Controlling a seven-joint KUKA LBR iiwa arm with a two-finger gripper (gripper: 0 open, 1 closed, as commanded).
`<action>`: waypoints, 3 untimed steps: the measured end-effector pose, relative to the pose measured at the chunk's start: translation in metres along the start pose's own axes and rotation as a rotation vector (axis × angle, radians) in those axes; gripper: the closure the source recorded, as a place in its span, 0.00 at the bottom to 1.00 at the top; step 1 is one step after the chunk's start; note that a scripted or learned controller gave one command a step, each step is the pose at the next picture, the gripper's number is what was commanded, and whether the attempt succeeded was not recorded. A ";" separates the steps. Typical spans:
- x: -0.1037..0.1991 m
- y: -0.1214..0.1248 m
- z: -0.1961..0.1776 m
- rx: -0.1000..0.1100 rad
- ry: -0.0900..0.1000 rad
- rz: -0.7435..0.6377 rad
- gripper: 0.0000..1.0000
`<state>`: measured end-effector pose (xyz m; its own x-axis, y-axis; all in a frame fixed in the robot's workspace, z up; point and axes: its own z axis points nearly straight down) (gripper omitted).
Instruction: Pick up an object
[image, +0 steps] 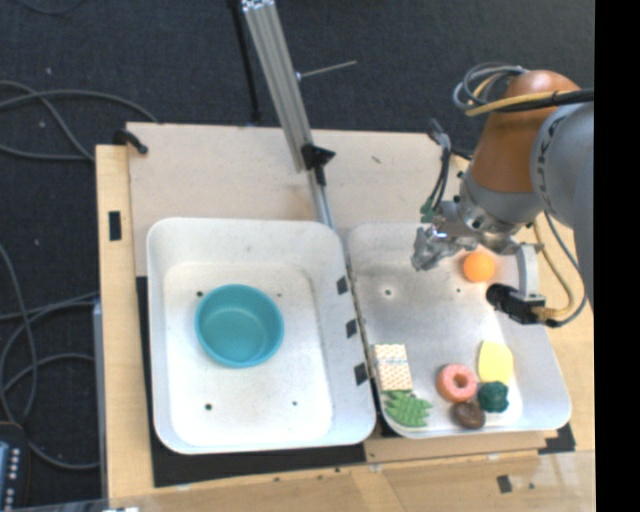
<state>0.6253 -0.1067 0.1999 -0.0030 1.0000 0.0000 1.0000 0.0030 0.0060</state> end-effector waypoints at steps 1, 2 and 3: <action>0.006 0.005 -0.046 0.000 0.000 -0.001 1.00; 0.005 0.006 -0.100 -0.001 -0.001 -0.002 1.00; 0.044 0.013 -0.091 0.006 -0.002 -0.001 1.00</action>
